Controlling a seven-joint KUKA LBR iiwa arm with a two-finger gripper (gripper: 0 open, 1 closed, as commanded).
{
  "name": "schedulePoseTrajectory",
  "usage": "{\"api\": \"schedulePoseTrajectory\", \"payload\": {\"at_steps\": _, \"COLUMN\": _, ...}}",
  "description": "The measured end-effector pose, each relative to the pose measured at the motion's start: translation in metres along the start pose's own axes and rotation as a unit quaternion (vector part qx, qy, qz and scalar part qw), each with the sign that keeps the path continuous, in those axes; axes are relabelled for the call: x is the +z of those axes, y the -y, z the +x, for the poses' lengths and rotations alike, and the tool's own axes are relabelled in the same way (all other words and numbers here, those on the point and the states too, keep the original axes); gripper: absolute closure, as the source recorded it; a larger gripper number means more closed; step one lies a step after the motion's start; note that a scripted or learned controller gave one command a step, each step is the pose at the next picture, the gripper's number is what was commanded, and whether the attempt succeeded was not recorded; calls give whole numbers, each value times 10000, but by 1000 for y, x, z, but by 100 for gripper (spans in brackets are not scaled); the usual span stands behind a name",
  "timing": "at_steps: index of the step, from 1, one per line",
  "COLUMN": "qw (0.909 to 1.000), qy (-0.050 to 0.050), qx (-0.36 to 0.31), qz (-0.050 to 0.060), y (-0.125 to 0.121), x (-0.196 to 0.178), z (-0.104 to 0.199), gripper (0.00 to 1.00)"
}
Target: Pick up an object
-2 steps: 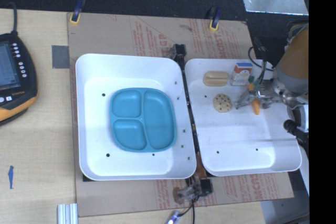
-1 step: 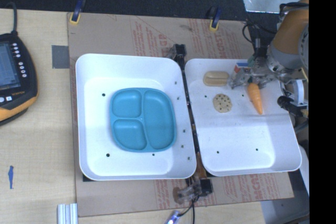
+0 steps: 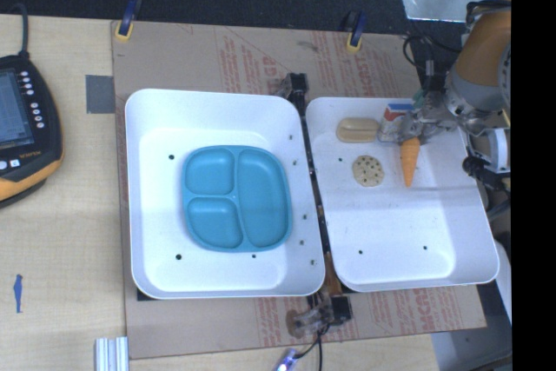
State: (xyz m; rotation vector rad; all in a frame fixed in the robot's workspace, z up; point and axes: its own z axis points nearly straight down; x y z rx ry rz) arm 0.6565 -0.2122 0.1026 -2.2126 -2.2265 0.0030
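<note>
Right bin: arm's fingers blurred beside orange carrot.

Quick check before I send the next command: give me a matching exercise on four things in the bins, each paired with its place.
Things:
1. blue divided plate
2. cookie
3. carrot
4. tan bread roll

Places:
A. right bin, just below the gripper
B. left bin, in the middle
C. right bin, near the top edge, left of the gripper
D. right bin, below the bread roll, left of the carrot

Pairs: 1-B, 2-D, 3-A, 4-C
</note>
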Motion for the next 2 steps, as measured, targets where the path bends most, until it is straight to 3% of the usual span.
{"api": "schedulePoseTrajectory", "payload": {"at_steps": 1, "qw": 10000, "qy": 5, "qx": 0, "qz": 6, "y": 0, "x": 11, "z": 76, "gripper": 100}}
{"api": "schedulePoseTrajectory", "payload": {"at_steps": 2, "qw": 10000, "qy": 7, "qx": -1, "qz": 4, "y": 60, "x": -89, "z": 145, "gripper": 100}}
